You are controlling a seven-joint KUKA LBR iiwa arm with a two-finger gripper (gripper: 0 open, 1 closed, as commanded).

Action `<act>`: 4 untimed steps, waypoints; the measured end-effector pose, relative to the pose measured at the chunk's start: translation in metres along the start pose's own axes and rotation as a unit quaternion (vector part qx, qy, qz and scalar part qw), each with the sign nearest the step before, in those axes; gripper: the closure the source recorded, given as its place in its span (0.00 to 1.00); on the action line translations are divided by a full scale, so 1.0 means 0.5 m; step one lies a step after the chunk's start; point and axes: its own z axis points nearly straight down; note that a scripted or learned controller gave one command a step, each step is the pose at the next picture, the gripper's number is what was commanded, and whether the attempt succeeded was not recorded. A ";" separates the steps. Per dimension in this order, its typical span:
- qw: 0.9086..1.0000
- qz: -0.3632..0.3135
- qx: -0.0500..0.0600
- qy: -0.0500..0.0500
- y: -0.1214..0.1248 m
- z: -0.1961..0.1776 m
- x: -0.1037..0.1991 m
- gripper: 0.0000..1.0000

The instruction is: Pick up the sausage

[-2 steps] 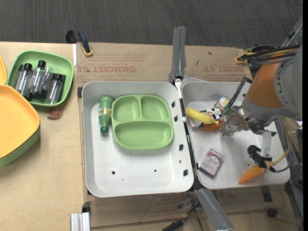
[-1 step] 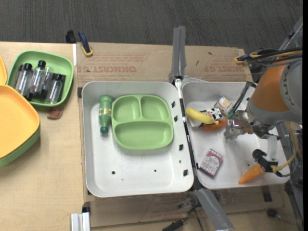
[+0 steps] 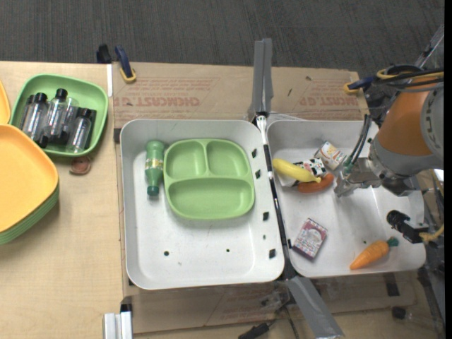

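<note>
Two white bins sit side by side on a cardboard-covered bench: the right bin [image 3: 395, 256] holds the sausage [image 3: 316, 184] under a banana [image 3: 292, 169], beside the gripper [image 3: 344, 187], whose jaw state cannot be told, while the left bin [image 3: 205, 256] holds a green tray [image 3: 208, 179].

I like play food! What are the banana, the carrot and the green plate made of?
The banana and carrot look like smooth toy plastic: flat, even colours. The green plate also seems plastic, moulded in one piece with three compartments and a slight sheen. None can be confirmed by look alone.
</note>
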 end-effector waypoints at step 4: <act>1.000 -0.003 0.001 0.001 -0.076 0.001 -0.097 1.00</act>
